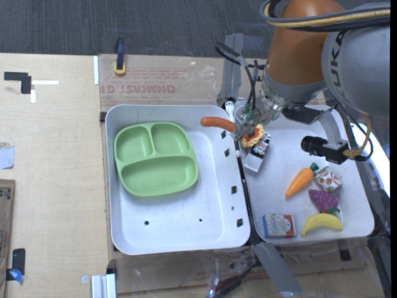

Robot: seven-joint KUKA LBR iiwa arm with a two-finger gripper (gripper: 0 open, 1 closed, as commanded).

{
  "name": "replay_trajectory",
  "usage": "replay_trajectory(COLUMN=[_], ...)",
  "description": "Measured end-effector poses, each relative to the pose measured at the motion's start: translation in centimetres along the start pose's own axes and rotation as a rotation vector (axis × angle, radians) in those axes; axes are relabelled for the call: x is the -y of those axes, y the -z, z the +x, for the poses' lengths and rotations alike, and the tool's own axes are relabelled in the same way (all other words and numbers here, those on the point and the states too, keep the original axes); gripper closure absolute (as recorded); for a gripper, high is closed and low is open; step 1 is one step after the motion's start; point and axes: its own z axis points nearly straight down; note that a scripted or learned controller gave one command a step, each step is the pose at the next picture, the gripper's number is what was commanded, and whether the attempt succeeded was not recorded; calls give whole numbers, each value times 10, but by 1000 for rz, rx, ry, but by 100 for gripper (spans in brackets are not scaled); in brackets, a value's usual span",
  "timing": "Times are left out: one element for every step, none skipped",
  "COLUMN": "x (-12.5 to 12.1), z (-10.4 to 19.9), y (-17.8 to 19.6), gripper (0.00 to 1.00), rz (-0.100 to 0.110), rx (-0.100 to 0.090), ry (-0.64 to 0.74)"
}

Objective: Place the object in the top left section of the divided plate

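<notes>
We take the green three-section divided plate (156, 159) as our landmark; it lies in the left shallow white bin (180, 228) on the bench. To the plate's right, above the wall where the two bins meet, hangs the gripper (248, 132), and we cannot tell how the jaws stand, since cables and the grey-and-orange wrist crowd them. An orange sausage-shaped toy (218, 123) lies just right of the plate's upper edge, beside or touching the jaws; whether it is pinched between them we cannot tell. A small yellow-and-red toy (253, 138) sits directly under the jaws.

We judge the sausage to be the task's thing. The main risk is that it is not truly held: a move toward the plate would then leave it behind, or drop it on the bin floor short of the top left section. A loose pinch could also let it roll into the neighbouring section.

Far right of the plate lie a carrot (299, 182), grapes (323, 199), a banana (322, 223) and a small carton (278, 225).
</notes>
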Motion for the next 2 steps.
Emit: replay_trajectory(x=[-78,-113], z=[20,94], y=[19,31], gripper=[100,100], rz=[-1,-2], rx=[0,1], ry=[-155,-157])
